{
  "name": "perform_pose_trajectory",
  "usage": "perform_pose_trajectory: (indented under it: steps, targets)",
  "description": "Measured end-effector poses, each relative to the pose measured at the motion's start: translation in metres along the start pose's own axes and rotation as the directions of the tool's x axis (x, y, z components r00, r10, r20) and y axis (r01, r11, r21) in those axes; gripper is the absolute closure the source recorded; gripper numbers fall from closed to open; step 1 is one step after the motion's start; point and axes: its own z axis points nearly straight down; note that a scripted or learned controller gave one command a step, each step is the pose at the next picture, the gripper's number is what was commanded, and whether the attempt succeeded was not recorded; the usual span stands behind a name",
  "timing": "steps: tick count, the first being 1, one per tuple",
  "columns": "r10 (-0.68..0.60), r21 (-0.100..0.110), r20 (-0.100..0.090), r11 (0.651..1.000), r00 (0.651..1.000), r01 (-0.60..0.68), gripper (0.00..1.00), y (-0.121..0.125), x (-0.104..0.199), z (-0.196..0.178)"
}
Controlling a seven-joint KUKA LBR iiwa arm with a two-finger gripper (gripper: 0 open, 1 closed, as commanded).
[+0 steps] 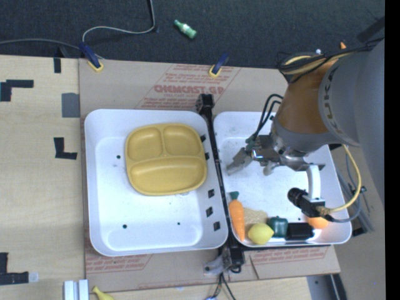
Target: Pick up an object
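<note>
Over right bin, arm bent down, jaws spread, holding nothing.

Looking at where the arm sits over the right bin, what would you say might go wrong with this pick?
The gripper hangs over bare bin floor, apart from the carrot and lemon, so closing here would likely catch nothing. Those items crowd the right bin's near wall, leaving little room for fingers. The carrot also lies beside the divider, which a descending finger might strike.
</note>
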Motion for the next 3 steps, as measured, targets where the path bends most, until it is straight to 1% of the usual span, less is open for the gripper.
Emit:
perform_pose_trajectory:
  steps: [1, 2, 3]
  targets:
    - [0.000, 0.000, 0.001, 1.000, 1.000, 0.000, 0.00, 0.065, -0.022, 0.000]
    - [-0.001, 0.001, -0.001, 1.000, 1.000, 0.001, 0.00, -0.044, 0.047, 0.000]
    - [0.001, 0.001, 0.000, 1.000, 1.000, -0.001, 0.00, -0.031, 0.007, 0.000]
